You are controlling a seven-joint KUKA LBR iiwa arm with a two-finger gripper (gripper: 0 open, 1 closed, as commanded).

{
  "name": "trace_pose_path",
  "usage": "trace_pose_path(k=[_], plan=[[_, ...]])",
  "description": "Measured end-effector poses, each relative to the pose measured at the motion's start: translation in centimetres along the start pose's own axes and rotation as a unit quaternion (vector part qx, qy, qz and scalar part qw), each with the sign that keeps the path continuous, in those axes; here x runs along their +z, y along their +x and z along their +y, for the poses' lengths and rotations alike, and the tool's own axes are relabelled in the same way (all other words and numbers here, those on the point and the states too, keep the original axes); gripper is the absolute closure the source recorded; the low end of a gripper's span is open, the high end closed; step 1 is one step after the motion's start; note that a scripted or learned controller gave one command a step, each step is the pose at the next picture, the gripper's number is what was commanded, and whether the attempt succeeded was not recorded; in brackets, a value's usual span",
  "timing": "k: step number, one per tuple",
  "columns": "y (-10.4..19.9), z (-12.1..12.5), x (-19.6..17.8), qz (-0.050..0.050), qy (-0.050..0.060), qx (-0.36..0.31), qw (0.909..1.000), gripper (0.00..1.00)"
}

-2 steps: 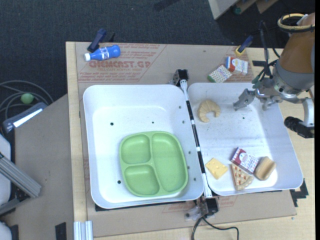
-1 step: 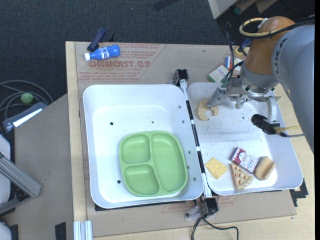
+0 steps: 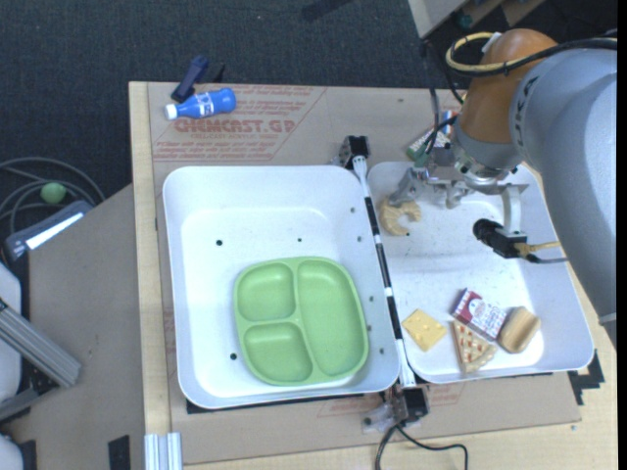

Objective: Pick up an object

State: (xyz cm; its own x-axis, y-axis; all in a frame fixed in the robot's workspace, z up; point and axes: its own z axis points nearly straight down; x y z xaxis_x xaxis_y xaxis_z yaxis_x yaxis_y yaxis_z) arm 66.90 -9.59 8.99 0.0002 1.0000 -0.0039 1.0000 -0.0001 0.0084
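Starting at the left, a bottle (image 3: pixel 201 103) lies on the surface (image 3: pixel 294 116) beyond the bins, well out of play. Then comes the left bin (image 3: pixel 176 262), with a green plate (image 3: pixel 299 321) sitting in its near half and nothing on it. Across the divider we're in the right bin (image 3: pixel 441 262), and this is where the action is: a tan piece (image 3: pixel 396 217) sits in the far left corner, just beside the wall shared with the left bin. The tool (image 3: pixel 433 186) hangs right there, just beyond it and a touch to the right, the two so close that from up here I can't say whether they touch. Apart or together? I cannot tell, because the wrist blocks the view. The relation that matters is this: the piece lies down and to the left of the tool, toward the divider, so my read is that the approach needs a small shift that way before closing. The piece looks lumpy, with no clear long axis, and the wall beside it could crowd the grasp. Further right and nearer the camera, a cheese (image 3: pixel 424 329), a pizza (image 3: pixel 472 349), a carton (image 3: pixel 478 313) and a roll (image 3: pixel 518 329) huddle together, well apart from the tool. The arm (image 3: pixel 578 164) looms over the right edge.
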Motion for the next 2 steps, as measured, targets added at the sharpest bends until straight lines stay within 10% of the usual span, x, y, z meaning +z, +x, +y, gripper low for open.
trace_pose_path(k=[2], plan=[[-11.3,-10.4,0.5,0.002,0.005,0.0,1.0,0.0]])
